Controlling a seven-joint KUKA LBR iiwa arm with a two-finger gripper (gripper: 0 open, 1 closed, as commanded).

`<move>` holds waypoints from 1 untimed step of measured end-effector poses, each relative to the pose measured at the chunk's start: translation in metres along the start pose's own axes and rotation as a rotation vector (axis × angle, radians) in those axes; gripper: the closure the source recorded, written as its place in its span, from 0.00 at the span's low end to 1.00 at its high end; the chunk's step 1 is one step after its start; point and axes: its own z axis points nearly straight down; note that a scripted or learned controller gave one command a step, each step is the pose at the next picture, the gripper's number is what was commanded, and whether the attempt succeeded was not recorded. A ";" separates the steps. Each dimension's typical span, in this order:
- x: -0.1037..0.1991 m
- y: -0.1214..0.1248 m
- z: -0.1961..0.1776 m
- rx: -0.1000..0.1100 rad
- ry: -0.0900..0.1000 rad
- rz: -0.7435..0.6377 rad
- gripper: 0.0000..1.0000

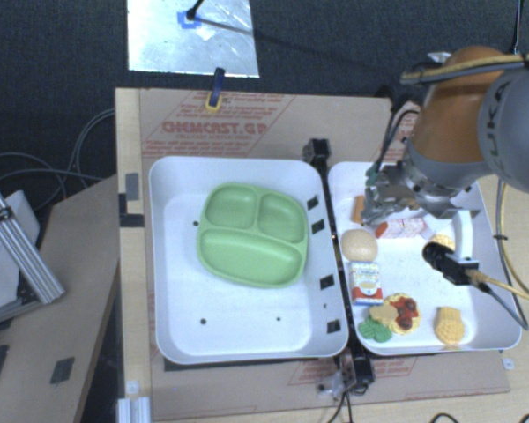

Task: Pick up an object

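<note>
Fingers of the gripper (381, 203) pointed down into the right bin (487, 324); whether they stood open or closed could not be told. An orange block (359, 209) lay just left of them, a red-and-white packet (404, 228) just below, apparently unheld. The left bin (172, 263) bore a green tray (251, 234).

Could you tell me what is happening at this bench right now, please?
The grey and orange arm reaches into the right bin, its gripper low over the far left corner by an orange piece. Toy foods lie around it, including a beige bun. The left bin holds a green divided plate.
</note>
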 end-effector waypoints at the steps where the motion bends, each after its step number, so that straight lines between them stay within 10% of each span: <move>1: 0.025 -0.037 -0.001 0.000 0.000 0.000 1.00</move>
